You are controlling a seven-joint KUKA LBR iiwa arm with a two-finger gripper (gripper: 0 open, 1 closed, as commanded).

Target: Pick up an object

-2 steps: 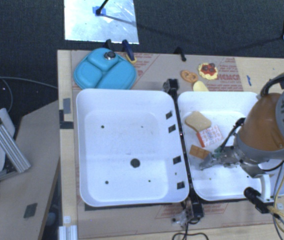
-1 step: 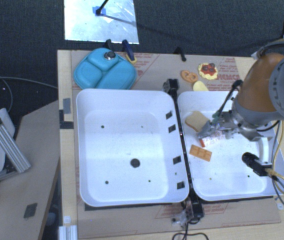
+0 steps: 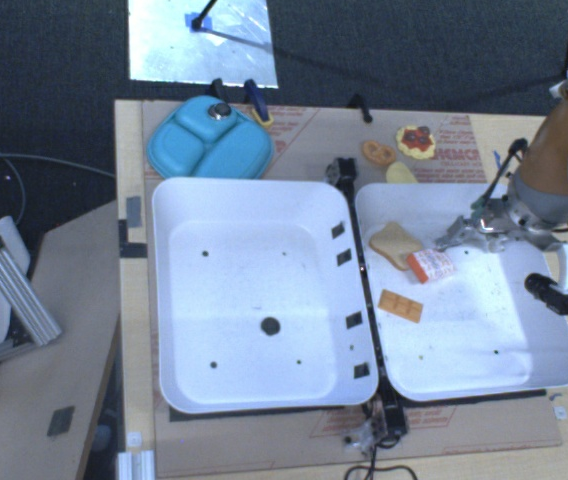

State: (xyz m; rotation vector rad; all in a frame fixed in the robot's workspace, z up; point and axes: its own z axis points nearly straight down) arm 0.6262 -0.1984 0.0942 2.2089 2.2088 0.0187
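- Objects for picking are seen in the right bin (image 3: 524, 368): a slice of toy bread (image 3: 394, 242) toward its upper left, a small red-and-white carton (image 3: 431, 265) touching the bread's lower right edge, and a flat orange cracker (image 3: 400, 306) lower down, apart from both.
- The gripper (image 3: 456, 236) is placed over the upper middle of the right bin, just right of the bread and just above the carton; nothing is seen between its fingers. Whether the fingers are apart or together cannot be told from this view.
- The arm (image 3: 564, 158), grey with an orange band, is noted entering from the frame's right edge.
- The left bin (image 3: 179, 218) is set beside the right one, the two joined along a dark central strip with clips.
- A small dark round spot (image 3: 270, 326) is noted on the left bin's floor, near the centre.
- Above the bins, on the cardboard sheet: a blue sectioned tray (image 3: 211, 143) at upper left, touching the left bin's rim.
- Above the right bin, outside it: a toy pastry (image 3: 378, 152), a round toy tart with red topping (image 3: 416, 141) and a pale yellow piece (image 3: 401, 174) at the rim.
- A shiny square sheet (image 3: 200, 26) is seen on the dark floor at the top of the frame.
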